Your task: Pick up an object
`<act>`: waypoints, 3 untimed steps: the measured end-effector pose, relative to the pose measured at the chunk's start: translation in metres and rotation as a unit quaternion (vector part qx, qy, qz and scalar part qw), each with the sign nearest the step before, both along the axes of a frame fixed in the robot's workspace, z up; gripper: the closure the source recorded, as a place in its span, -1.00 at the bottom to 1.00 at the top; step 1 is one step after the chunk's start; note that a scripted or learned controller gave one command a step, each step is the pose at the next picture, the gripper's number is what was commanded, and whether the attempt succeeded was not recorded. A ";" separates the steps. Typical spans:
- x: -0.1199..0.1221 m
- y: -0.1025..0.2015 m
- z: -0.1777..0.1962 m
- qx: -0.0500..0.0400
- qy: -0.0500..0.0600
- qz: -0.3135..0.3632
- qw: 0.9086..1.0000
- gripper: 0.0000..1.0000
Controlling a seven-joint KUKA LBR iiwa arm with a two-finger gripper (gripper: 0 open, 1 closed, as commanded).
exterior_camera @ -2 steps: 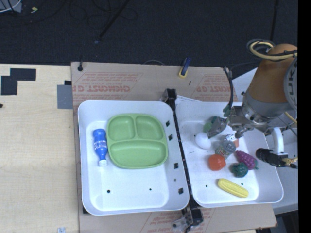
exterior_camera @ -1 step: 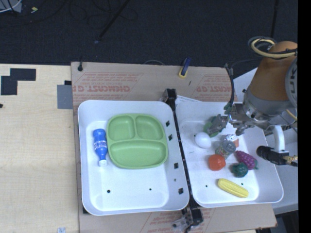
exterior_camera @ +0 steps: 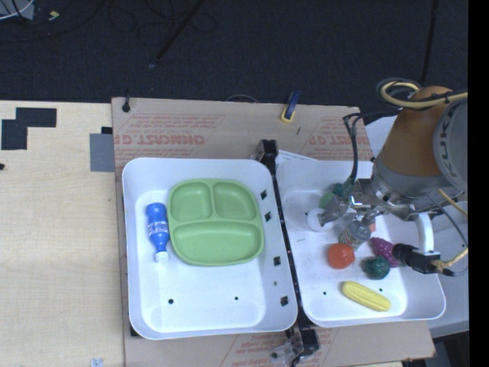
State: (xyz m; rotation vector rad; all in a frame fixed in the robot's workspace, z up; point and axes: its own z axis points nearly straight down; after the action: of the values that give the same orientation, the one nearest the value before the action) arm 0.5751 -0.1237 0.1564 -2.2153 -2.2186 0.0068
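My gripper (exterior_camera: 353,222) hangs over the right bin (exterior_camera: 428,304), above the red ball (exterior_camera: 341,255); can't tell its state, metal parts blur together. Nothing visibly held. Yellow banana-like piece (exterior_camera: 365,296) lies near the front wall, long axis running left-back to right-front, right end pointing at the front corner. Purple piece (exterior_camera: 383,248) lies slanted, partly under my cabling. Dark green lump (exterior_camera: 375,267) sits just beside it. A greenish thing (exterior_camera: 336,195) behind my wrist is mostly hidden. Left bin (exterior_camera: 145,304): green divided plate (exterior_camera: 215,222), blue bottle (exterior_camera: 157,231) cap toward the front.
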 end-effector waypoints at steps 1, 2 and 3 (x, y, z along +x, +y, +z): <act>0.008 -0.004 -0.032 -0.007 -0.015 -0.001 1.000 -1.00; 0.002 -0.002 -0.040 0.000 -0.003 -0.003 1.000 -1.00; 0.001 -0.004 -0.031 0.000 -0.001 -0.006 1.000 1.00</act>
State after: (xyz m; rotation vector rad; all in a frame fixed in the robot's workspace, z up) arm 0.5764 -0.1277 0.1253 -2.2298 -2.2069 0.0040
